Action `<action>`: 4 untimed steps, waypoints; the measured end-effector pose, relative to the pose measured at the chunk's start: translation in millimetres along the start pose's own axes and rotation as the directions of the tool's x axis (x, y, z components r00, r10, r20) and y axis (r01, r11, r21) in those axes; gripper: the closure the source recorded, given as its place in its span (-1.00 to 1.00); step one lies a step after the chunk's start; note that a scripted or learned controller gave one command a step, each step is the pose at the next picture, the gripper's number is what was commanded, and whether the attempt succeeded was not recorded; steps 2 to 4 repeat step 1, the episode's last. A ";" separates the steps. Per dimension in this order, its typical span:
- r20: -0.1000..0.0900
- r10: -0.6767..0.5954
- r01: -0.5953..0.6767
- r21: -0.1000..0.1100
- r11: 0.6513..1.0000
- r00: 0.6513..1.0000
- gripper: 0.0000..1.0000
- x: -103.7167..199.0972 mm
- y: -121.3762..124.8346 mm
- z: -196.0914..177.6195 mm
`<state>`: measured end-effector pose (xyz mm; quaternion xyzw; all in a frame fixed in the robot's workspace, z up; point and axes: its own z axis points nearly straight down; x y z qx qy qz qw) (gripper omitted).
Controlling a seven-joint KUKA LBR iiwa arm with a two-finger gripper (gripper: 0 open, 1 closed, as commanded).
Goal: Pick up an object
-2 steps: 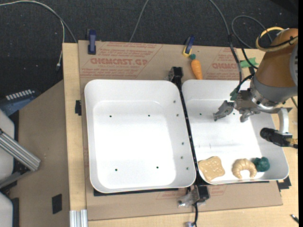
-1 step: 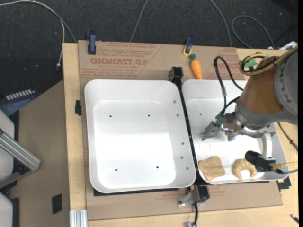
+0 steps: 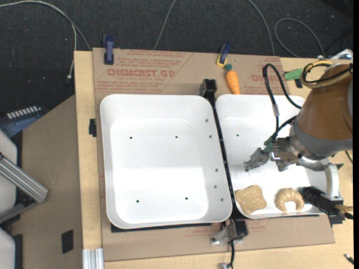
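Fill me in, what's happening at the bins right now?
The KUKA arm reaches in over the right bin, its gripper hovering above the bin floor with nothing visibly held. A slice of toast and a croissant lie near the bin's front edge. A toy carrot sits on the board behind the bins.

One fixed camera looks down at a slant on both bins [image 3: 168, 108], with my arm [image 3: 328, 116] entering from its right

Cracker [image 3: 250, 198] left of croissant [image 3: 290, 199], in right bin [image 3: 245, 113].
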<state>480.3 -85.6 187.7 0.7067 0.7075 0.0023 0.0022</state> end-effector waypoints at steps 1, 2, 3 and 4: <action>0.002 0.002 -0.002 -0.002 1.000 1.000 -1.00 -29.6 55.5 -82.6; 0.002 0.002 -0.002 -0.002 1.000 1.000 -1.00 -29.6 55.5 -82.6; 0.002 0.002 -0.002 -0.002 1.000 1.000 -1.00 -29.6 55.5 -82.6; 0.002 0.002 -0.002 -0.002 1.000 1.000 -1.00 -29.6 55.5 -82.6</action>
